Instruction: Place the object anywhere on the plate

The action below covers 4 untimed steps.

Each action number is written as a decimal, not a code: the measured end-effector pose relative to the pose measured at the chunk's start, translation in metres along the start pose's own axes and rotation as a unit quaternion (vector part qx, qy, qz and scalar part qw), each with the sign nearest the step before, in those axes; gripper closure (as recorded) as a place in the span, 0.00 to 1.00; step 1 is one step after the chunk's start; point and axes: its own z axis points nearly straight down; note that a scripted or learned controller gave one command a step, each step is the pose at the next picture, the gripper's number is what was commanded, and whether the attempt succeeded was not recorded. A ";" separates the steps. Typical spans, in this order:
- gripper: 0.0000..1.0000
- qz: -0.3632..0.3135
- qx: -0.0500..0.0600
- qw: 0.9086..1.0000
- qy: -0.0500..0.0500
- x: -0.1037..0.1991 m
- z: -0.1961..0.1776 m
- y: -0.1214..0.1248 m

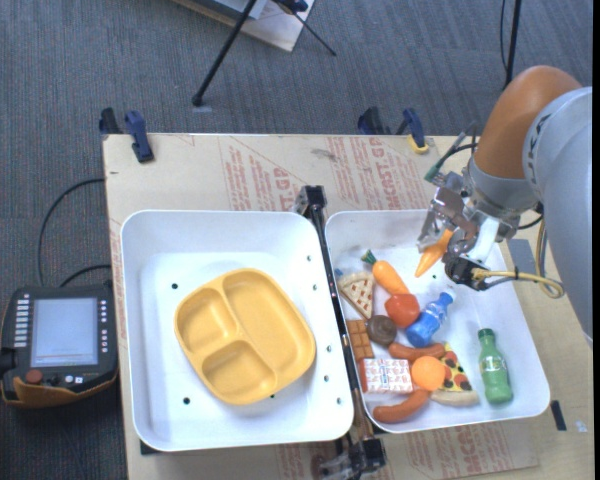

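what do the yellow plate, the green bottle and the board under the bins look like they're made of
Yellow plate: probably moulded plastic, one even colour, soft sheen, rounded compartment ridges.
Green bottle: likely toy plastic, glossy, with a light label and white cap; too small to be sure.
Board: looks like plywood or a similar sheet, matte tan with red printed lettering.

Surface (230, 168): printed board, centre frame. Bears two white bins side by side, left bin (150, 268), right bin (525, 353); blue clamps (137, 133) at top edge.

Bright even light, soft shadows, slightly soft focus
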 end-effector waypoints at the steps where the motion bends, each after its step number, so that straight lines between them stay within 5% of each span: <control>1: 0.00 0.000 0.000 1.000 0.000 0.000 0.000 0.000; 4: 0.00 0.000 0.000 1.000 0.000 0.000 0.000 0.000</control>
